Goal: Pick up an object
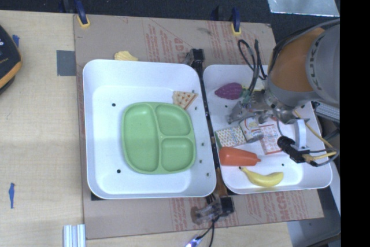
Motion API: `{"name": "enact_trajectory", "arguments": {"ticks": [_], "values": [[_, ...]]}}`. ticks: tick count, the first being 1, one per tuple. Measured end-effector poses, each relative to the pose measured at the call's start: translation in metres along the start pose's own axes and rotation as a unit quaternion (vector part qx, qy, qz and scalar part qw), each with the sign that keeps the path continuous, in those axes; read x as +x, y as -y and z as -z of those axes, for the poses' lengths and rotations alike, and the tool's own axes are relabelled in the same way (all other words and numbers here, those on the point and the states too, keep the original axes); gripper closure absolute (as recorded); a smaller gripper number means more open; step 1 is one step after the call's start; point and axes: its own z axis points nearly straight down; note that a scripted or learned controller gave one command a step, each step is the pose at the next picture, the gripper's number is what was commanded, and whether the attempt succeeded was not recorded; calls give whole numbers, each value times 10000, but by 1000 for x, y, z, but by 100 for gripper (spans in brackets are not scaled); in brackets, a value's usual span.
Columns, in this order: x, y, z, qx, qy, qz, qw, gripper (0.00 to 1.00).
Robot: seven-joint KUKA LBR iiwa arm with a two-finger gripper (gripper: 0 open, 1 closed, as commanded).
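The hand (250, 108) is seen low in the right bin (231, 73), below the grey arm (300, 69) with its orange band; whether it is open or closed cannot be told, as its metal parts blur into the clutter beneath. No object can be made out as held.

Just below and beside the hand lie a patterned packet (230, 136) and a red-and-white packet (261, 135). Up and to the left of the hand, very near it, a purple toy (229, 90) is found, its long axis running across the view. Further towards the bin's near edge lie an orange carrot (238, 155) and a yellow banana (263, 177), both lengthwise across the view. The purple toy and the packets are judged the nearest candidates.

In the left bin (101, 124) a green divided plate (157, 137) and a cracker-like piece (184, 99) are set, well apart from the hand. The arm's bulk is cut off at the right.
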Motion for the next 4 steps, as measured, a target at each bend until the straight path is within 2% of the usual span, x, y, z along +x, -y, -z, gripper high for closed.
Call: {"name": "enact_trajectory", "arguments": {"ticks": [1,2,3,4], "values": [[4,-67,1,-10,-6,-9,10000,0],[-71,-76,2,40,-100,14,9999,0],[-2,-22,0,-1,-4,5,10000,0],[-41,29,0,-3,1,-7,10000,0]]}}
